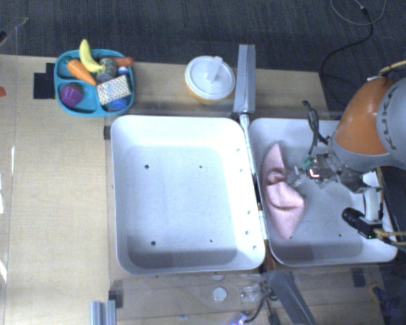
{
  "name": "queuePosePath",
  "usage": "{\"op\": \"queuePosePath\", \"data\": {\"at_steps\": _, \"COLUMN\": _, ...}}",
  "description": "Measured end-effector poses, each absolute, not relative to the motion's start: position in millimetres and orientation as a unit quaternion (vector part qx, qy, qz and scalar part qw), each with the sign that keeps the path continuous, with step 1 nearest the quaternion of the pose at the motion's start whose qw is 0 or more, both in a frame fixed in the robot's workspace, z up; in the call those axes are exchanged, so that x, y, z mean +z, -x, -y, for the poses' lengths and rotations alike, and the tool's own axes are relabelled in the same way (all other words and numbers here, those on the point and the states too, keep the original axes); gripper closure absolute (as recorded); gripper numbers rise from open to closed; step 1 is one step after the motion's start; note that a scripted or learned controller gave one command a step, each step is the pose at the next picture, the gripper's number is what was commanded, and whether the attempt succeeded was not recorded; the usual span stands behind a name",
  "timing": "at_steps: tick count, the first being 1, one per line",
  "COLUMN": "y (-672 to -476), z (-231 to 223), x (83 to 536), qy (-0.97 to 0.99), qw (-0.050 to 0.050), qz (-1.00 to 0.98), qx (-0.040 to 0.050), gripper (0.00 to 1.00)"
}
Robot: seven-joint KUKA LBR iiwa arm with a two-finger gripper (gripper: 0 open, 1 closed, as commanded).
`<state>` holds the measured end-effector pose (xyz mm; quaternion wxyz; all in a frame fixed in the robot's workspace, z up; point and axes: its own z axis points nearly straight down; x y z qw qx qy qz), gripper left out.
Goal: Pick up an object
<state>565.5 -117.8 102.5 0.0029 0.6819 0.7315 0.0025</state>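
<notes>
Two white bins lie side by side; I note the left bin (179, 195) carries nothing to take, and the right bin (325, 239) carries one pink cloth (281, 193) crumpled along its left wall; the cloth sits just left of the gripper (310, 173), near it but seemingly apart; I cannot tell how the gripper is set, as the wrist hides it. I judge the cloth light, soft and limp, not fragile or slippery; it will sag and drape once lifted; the raised fold nearest the gripper looks the best hold, since a pinch on flat fabric may slide off.
</notes>
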Motion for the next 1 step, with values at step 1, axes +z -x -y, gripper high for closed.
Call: {"op": "queuePosePath", "data": {"at_steps": 1, "y": -619.1, "z": 93.5, "x": 93.2, "qy": -0.615, "qw": 0.009, "qz": -0.788, "qx": 0.0047, "gripper": 0.0}}
